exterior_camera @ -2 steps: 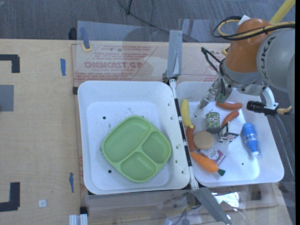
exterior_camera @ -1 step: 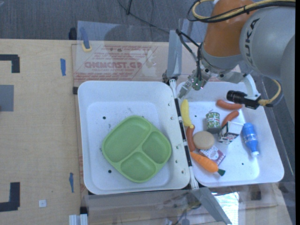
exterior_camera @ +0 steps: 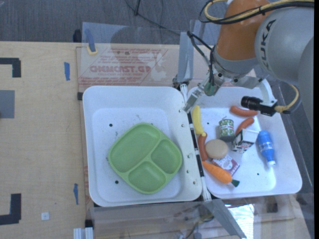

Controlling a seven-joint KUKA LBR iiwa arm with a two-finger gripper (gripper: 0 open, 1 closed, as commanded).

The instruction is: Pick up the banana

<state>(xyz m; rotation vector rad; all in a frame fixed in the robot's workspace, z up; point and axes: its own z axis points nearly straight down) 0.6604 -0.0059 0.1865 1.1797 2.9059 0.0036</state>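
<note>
Your gripper [exterior_camera: 199, 94] hangs over the divide between the two bins, just above the top end of the banana [exterior_camera: 198, 120]; you cannot tell how wide it stands, since it is small and blurred. The arm [exterior_camera: 259, 29] leans in from the upper right, its orange band uppermost. The banana lies upright along the left wall of the right bin [exterior_camera: 286, 176], above a carrot [exterior_camera: 217, 171]. A green plate [exterior_camera: 145, 158] sits in the left bin [exterior_camera: 99, 103]. The arm's bulk hides the right bin's far rim.
</note>
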